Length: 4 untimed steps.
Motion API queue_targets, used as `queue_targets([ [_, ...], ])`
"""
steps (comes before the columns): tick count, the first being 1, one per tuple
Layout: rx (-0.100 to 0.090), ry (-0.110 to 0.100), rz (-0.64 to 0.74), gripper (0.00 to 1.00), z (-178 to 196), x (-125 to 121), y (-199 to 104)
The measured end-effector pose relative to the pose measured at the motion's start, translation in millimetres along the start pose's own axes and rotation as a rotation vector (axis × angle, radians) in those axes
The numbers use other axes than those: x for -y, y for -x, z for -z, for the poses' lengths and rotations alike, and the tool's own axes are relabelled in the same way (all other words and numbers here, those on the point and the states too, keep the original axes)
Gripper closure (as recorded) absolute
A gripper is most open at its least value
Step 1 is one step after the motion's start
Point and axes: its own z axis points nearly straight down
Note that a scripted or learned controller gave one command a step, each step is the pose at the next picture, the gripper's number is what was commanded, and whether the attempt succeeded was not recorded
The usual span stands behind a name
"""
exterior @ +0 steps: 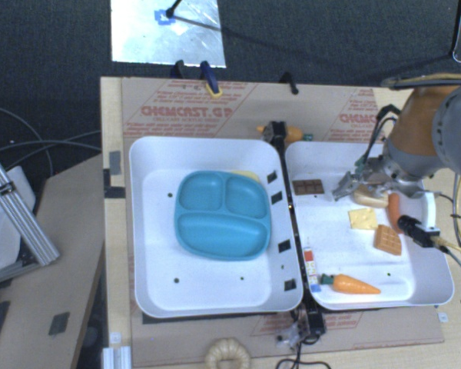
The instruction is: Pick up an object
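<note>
Nearest the camera, along the right bin's front edge, lies an orange plastic toy carrot (pixel 356 285), tapered and smooth; light and rigid, but it will likely roll or squirt out unless pinched across the thick end. Right white shallow bin (pixel 430 287) also carries a small waffle-patterned brown toy square (pixel 387 239) and a pale yellow flat cheese-like slice (pixel 362 219) mid-bin, a brown chocolate-bar tile (pixel 308 186) near the rear-left corner, and a cream bun with a red-orange sausage piece (pixel 393 204) toward the right edge. Flat tiles look hard to get under; edge grip needed. Gripper (pixel 344 190) hovers low by the bun's left side; its two fingers stand slightly apart, nothing visibly between them. Left white bin (pixel 150 229) holds a blue divided plastic plate (pixel 221 214) at centre.
</note>
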Motion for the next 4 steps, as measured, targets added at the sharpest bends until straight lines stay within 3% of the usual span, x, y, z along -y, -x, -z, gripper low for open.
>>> queue_targets([
  [1,0.004,0.010,0.000,1.00,14.8,-3.1,1.4],
  [3,-0.002,-0.001,0.003,1.00,112.5,2.7,-6.7],
  [4,-0.003,-0.003,0.003,1.00,140.0,1.1,-6.6],
])
